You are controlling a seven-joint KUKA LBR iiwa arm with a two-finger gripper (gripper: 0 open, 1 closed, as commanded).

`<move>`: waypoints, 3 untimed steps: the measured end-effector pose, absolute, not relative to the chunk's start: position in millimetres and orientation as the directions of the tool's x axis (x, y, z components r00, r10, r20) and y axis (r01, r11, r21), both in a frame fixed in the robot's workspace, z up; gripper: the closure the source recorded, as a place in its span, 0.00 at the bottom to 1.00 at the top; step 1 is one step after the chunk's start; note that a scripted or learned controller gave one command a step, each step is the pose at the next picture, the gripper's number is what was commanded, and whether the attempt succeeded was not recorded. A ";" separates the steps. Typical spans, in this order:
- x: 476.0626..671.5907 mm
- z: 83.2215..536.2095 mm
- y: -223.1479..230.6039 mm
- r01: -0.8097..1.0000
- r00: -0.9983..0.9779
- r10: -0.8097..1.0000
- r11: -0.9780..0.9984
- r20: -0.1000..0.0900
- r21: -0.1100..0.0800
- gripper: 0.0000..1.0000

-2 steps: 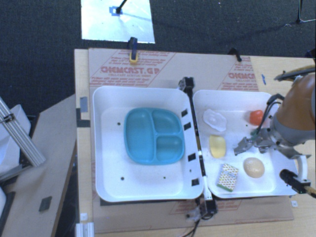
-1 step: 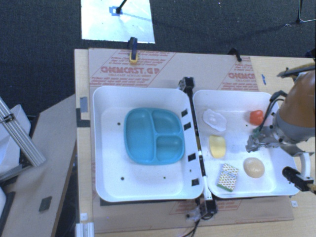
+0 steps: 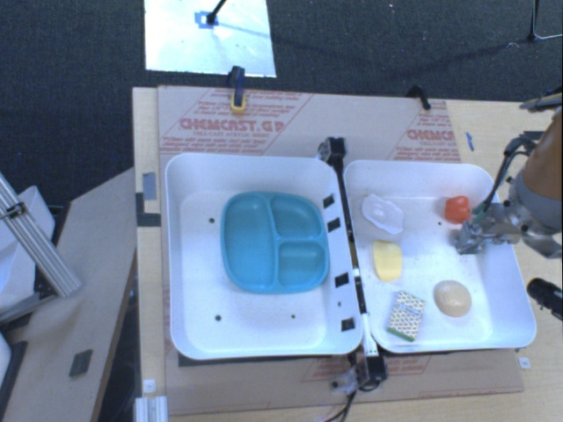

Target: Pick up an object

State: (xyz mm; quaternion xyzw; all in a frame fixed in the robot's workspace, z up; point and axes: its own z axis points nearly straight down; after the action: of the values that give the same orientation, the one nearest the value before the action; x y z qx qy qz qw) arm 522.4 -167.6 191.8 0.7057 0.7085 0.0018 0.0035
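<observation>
The right bin (image 3: 501, 323) holds a small red object (image 3: 456, 208), a clear white plastic piece (image 3: 383, 213), a yellow block (image 3: 387, 260), a beige egg-like ball (image 3: 452, 298) and a green-and-white patterned box (image 3: 405, 316). My gripper (image 3: 471, 236) reaches in from the right and hovers low over the bin's right side, just below the red object and above the beige ball. Nothing is visible between its fingers.
The left bin (image 3: 189, 236) holds a blue sectioned plate (image 3: 273, 241). A black divider with clips (image 3: 343, 236) runs between the bins. Cables and arm parts (image 3: 537, 192) crowd the right edge. A grey metal frame (image 3: 35, 244) stands at far left.
</observation>
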 end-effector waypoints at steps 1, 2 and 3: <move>524.2 244.7 -168.0 1.000 -0.004 1.000 0.004 -0.002 0.007 1.00; 541.0 237.9 -107.7 1.000 -0.010 1.000 0.010 0.000 0.003 1.00; 558.6 246.4 -58.6 1.000 -0.008 1.000 0.008 0.000 0.004 1.00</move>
State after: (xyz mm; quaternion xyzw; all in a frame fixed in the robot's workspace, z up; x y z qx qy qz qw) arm 558.6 -58.6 246.4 0.7042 0.7100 0.0016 0.0013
